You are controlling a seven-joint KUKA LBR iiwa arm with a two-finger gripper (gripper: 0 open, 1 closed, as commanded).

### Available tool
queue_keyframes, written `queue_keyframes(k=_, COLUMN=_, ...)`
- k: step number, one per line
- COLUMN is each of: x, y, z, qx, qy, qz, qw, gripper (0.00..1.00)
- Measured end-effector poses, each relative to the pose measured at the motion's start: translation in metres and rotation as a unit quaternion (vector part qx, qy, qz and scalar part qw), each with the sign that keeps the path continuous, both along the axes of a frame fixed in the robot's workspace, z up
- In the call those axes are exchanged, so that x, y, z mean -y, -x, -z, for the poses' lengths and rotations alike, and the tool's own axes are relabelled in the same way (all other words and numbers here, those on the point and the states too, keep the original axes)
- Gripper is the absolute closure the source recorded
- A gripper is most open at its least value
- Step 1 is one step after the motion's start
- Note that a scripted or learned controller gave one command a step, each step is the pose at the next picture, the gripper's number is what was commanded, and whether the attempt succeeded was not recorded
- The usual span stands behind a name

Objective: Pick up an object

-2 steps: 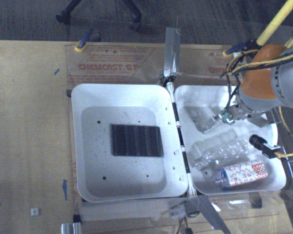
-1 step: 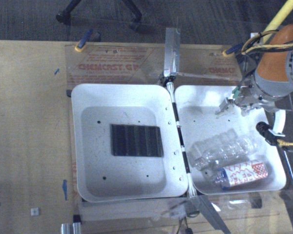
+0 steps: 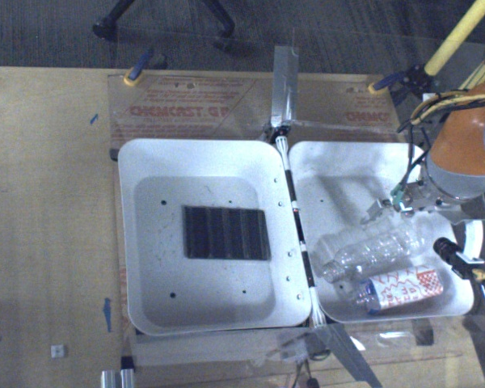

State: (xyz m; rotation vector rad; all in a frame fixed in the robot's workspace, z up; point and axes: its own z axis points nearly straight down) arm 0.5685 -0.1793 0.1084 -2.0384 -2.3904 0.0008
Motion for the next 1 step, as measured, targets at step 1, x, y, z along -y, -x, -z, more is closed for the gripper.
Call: queue_keyframes(k=1, x=-0.0113, y=-0.0173, z=0.0203, qx=0.003, qy=0.0011, qz=-0.095, qw=0.9954, gripper=0.00)
